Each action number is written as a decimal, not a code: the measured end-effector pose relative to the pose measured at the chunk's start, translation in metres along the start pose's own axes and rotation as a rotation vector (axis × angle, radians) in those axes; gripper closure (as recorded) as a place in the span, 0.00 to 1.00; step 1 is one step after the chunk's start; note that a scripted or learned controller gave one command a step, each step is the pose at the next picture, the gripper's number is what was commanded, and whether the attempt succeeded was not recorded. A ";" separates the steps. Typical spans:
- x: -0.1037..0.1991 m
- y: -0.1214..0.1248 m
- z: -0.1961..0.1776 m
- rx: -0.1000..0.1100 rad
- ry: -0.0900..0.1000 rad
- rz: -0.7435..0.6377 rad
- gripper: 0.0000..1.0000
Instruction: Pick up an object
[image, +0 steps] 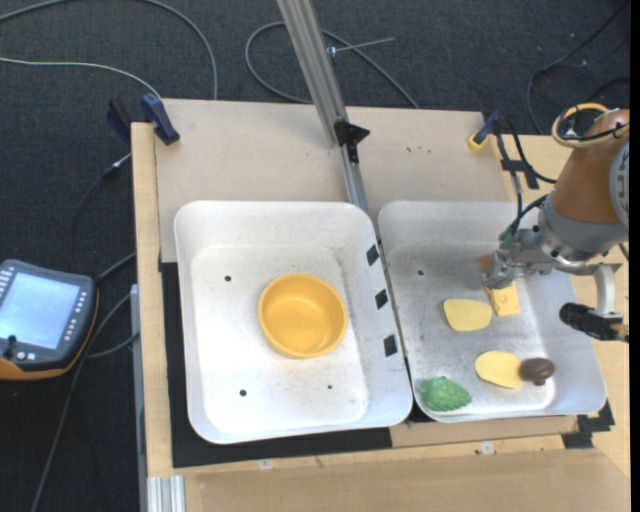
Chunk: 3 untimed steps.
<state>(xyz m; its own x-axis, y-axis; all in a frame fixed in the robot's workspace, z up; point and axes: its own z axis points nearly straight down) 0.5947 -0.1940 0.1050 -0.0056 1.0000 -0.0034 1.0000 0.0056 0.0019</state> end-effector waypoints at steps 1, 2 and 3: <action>0.005 0.004 -0.058 0.003 0.003 0.002 1.00; 0.004 0.005 -0.097 0.004 0.003 0.003 1.00; 0.005 0.006 -0.132 0.004 0.003 0.003 1.00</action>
<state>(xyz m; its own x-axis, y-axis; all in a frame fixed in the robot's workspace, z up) 0.6004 -0.1884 0.2367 -0.0028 1.0000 -0.0008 1.0000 0.0028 -0.0019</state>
